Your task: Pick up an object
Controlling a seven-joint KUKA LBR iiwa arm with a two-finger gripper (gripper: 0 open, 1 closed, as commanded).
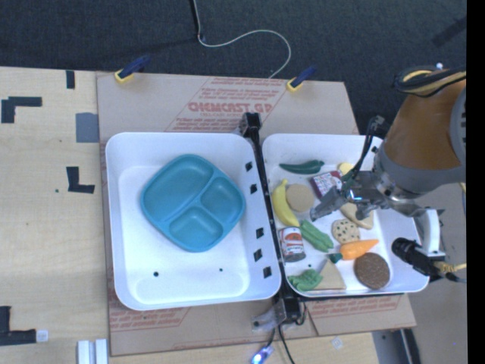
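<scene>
toy foods (356,249) lie jumbled in the right white bin (405,285).

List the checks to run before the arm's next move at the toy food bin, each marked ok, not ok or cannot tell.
1. Hand is over the right bin, among the toy food: ok.
2. A toy sits between the hand's fingers: cannot tell.
3. Candidates lie within the bin, such as banana, carrot, green pepper: ok.
4. Toys are spaced for a clean single pick: not ok, they crowd and touch.
5. Left bin with the blue divided plate is away from the hand: ok.
</scene>
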